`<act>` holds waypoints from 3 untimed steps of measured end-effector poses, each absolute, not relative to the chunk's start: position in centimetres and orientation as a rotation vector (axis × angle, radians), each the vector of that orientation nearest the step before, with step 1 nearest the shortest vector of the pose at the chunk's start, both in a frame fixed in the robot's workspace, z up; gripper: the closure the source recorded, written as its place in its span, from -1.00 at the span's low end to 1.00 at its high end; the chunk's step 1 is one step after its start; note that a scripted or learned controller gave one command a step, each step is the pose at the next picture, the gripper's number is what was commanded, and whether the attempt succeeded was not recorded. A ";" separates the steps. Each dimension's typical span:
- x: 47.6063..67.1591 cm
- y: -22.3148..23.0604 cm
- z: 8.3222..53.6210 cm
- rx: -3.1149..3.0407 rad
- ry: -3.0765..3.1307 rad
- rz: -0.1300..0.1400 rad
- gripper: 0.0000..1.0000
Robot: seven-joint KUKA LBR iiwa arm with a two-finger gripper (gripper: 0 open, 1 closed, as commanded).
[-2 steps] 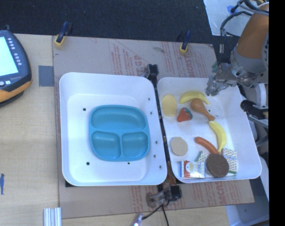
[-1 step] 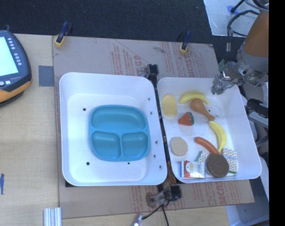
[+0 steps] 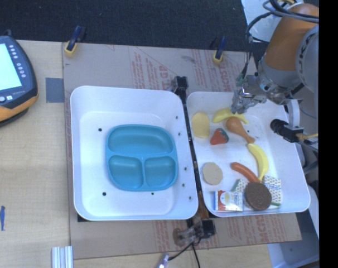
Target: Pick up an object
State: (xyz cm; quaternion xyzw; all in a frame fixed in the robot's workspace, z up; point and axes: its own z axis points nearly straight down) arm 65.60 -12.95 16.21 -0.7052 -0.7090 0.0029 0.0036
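The arm is reaching into the right bin, the one full of toy food. Its gripper is hanging low at the far end of that bin, right over the small yellow banana and the top of the brown drumstick. I cannot tell if it is spread or pressed together, and I cannot see anything pinched in it. So I think the picking step is only just starting: nothing looks lifted yet.

Everything to pick is lying in the right bin. Just beside the gripper are the small banana and the drumstick. A little nearer to me are the pale yellow lump and the red strawberry. Further from the gripper are a bigger banana, an orange carrot, a tan cookie, a dark brown cookie and a small carton.

Next, I think it needs to settle on one toy, close around it, and lift straight up.

The carton has a picture and some letters, but they are too small to read. The cardboard under the bins has faint red print, too blurry to read.
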 end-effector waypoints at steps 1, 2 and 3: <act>65.6 -15.3 19.0 -2.215 -2.221 0.006 -1.00; 61.3 -19.4 9.2 -2.211 -2.221 0.011 -1.00; 65.4 -13.6 10.7 -2.210 -2.225 0.009 -1.00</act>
